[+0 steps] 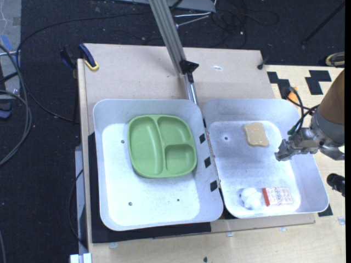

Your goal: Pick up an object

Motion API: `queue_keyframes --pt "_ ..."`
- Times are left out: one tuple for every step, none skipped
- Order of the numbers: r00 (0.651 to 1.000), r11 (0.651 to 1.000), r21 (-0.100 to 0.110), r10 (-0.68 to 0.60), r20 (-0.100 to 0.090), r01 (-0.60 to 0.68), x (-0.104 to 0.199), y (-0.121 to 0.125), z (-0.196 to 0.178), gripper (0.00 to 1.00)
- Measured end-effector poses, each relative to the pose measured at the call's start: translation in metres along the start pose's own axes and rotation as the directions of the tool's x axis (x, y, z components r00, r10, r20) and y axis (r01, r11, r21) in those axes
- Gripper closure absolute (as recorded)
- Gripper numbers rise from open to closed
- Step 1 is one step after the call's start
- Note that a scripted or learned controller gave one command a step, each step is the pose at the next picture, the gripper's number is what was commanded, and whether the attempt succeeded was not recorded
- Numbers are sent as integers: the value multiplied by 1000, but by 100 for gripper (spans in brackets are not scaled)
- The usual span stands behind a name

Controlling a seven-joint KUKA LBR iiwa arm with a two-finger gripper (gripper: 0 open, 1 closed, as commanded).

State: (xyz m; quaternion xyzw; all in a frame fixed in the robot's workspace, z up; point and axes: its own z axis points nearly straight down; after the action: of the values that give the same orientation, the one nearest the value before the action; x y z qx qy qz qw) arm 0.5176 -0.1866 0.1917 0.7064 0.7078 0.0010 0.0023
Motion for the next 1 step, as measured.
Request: queue_keyframes --pt "1000 1000 -3 -2 1 2 8 8 -57 100"
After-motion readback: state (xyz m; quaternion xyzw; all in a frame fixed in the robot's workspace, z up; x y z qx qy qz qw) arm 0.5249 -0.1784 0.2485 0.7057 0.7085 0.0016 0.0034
